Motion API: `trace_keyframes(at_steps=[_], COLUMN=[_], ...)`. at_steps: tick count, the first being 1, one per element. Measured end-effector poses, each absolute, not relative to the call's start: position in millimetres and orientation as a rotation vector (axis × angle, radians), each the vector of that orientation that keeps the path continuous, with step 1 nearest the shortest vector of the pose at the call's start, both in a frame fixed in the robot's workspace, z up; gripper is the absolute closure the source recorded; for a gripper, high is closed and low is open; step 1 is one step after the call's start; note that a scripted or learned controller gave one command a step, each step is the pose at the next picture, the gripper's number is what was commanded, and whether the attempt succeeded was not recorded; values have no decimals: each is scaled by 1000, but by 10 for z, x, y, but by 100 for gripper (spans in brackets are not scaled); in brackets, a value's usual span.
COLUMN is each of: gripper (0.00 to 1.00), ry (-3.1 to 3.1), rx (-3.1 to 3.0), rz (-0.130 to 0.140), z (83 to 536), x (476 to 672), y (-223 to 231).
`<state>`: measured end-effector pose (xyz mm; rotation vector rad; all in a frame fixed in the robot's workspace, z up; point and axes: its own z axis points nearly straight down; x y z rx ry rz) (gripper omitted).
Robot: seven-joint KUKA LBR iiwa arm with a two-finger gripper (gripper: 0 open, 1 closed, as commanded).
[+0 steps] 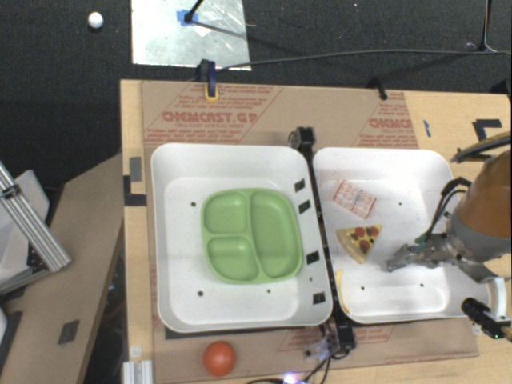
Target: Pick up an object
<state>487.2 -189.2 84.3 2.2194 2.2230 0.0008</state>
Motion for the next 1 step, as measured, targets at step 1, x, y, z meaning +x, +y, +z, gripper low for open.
trace_keyframes(at_steps=[1], gripper=[100], ry=[2221], rx=[2218], rz=[4], z=[957], x=[4884], y=[-1895])
